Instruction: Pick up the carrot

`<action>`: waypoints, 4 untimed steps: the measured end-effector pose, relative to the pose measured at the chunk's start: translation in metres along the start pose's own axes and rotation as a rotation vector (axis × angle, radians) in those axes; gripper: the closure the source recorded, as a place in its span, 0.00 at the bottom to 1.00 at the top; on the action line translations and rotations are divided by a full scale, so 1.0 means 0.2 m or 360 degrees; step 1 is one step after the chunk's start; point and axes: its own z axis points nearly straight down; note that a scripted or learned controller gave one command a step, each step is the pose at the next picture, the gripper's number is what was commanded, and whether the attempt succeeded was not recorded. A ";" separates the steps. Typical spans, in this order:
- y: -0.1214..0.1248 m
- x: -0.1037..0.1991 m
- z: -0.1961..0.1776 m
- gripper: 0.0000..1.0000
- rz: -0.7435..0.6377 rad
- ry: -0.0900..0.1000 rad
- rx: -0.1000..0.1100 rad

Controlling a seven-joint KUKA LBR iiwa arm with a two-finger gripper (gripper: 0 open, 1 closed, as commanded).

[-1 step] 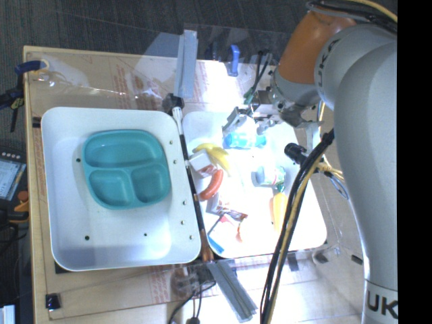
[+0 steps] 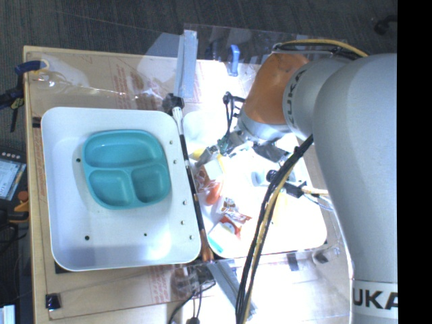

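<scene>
An orange-red, carrot-like thing (image 2: 212, 192) lies in the right bin (image 2: 307, 238) close to its left wall. My gripper (image 2: 225, 145) is low over the same bin's upper left part, a short way above and right of that orange thing in the view and apart from it. Glare washes out the bin floor and the gripper's tip. Nothing can be made out between the fingers.
The left bin (image 2: 61, 235) holds a teal divided plate (image 2: 126, 167). Beside the carrot lie a yellow piece (image 2: 200, 155), a red-and-white packet (image 2: 234, 216) and a teal-and-white item (image 2: 219, 235). The arm's cables (image 2: 266, 214) hang across the right bin.
</scene>
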 end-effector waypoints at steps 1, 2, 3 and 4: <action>-0.19 0.07 -0.01 0.00 0.0060 -0.0002 -0.0003; 0.04 -0.05 -0.01 0.00 0.0090 -0.0003 -0.0004; 0.04 -0.05 -0.05 1.00 0.0084 -0.0002 -0.0002; -0.26 0.11 -0.02 1.00 0.0614 -0.0003 -0.0010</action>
